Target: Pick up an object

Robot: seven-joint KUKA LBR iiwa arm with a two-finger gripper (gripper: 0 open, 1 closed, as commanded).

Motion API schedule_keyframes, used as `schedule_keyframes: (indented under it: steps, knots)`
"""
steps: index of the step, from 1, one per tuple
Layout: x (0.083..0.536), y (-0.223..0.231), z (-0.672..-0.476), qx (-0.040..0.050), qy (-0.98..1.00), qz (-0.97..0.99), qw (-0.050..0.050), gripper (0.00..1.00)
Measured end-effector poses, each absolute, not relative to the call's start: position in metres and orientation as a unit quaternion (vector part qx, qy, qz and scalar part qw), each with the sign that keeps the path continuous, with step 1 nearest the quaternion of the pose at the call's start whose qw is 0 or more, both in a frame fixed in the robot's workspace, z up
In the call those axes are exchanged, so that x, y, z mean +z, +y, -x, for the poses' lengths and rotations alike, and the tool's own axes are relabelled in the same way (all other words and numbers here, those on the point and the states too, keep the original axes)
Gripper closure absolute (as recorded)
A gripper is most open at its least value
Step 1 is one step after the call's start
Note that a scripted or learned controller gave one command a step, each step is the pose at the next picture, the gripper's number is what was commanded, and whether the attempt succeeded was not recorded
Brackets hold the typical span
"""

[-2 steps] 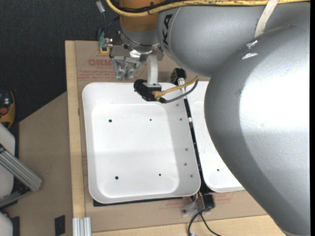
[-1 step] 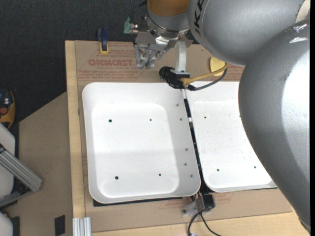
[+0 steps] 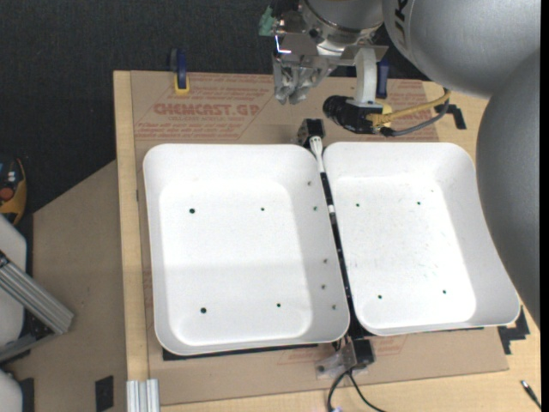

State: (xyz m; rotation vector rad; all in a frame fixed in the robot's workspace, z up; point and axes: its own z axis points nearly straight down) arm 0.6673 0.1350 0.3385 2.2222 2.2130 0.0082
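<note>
My gripper (image 3: pixel 294 88) hangs high above the bench's back edge, over the brown board just behind the gap between the two bins. Its fingers point down and look close together, with nothing visible between them. The left white bin (image 3: pixel 163 230) and the right white bin (image 3: pixel 480 230) show bare floors with only small dark dots. No loose object shows in either bin.
A black divider strip (image 3: pixel 330 221) runs between the bins. A blue and yellow clamp (image 3: pixel 179 69) stands at the board's back left. The grey arm (image 3: pixel 480 33) fills the upper right. Metal framing (image 3: pixel 34 299) lies off the bench at the left.
</note>
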Motion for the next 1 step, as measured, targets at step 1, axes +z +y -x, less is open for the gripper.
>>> schedule_keyframes:
  steps: [1]
  knots:
    - [0.2441, 0.1807, -0.6642, -0.0041, 0.708, -0.706, -0.004, 1.0]
